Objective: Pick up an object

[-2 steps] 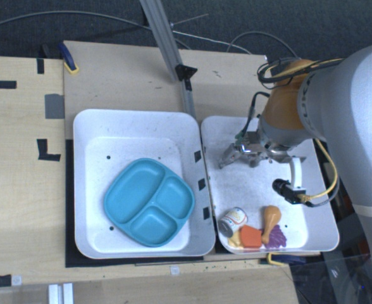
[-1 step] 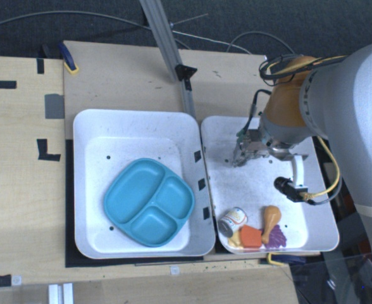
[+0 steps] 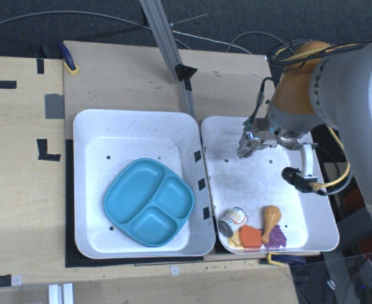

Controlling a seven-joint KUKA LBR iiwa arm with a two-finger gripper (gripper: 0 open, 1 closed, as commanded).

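Step in hand: approach. The gripper (image 3: 248,145) hangs over the upper part of the right bin (image 3: 312,233), above bare white floor, with nothing seen between its fingers. The fingers point down and look drawn close together, though at this slant and size I cannot tell for sure whether the jaws stand open or closed.

Task's things: all lie in a huddle at the lower edge of the right bin, well apart from the gripper.
- Small tin can (image 3: 233,219), one, white and silver, lying on its side at the left of the group.
- Orange block (image 3: 251,236), one, just beside the can and below it.
- Chicken drumstick toy (image 3: 271,218), one, tan, leaning between the block and the purple piece.
- Purple toy (image 3: 277,237), one, possibly a grape bunch; touching the drumstick's lower end.
- A yellow sliver shows under the can and block; too little is visible to name it.

Other stock: bins, two; blue divided plate (image 3: 149,201), one, three compartments, lying in the left bin (image 3: 85,132).

Next move, as judged: the arm must travel toward the lower edge of the right bin, open over one piece and come down. The can, on the group's outer side, seems the easiest to single out; the others crowd one another and the bin wall.
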